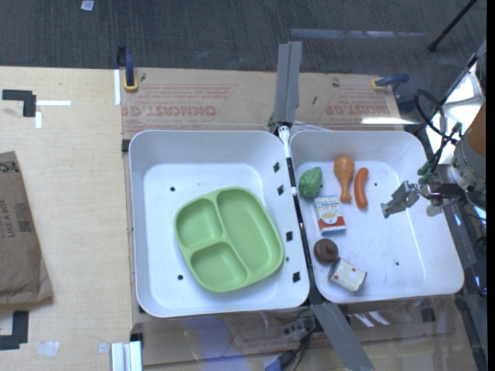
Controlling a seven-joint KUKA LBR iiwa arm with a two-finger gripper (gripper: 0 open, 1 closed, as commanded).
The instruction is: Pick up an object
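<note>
While the claw (pixel 400 199) hangs over the right bin (pixel 433 253), grip unclear, sausage (pixel 361 187) lies lengthwise top-to-bottom.

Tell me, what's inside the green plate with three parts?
Nothing lies in the green plate: all three of its sections show bare green. It sits in the left bin. The plate covers the bin floor beneath it, so anything under there can't be seen.

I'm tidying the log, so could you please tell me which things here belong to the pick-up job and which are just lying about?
For the job: gripper, sausage, drumstick, green ball, carton, brown ball, white packet.

Lying about: green divided plate, paper bag.
</note>
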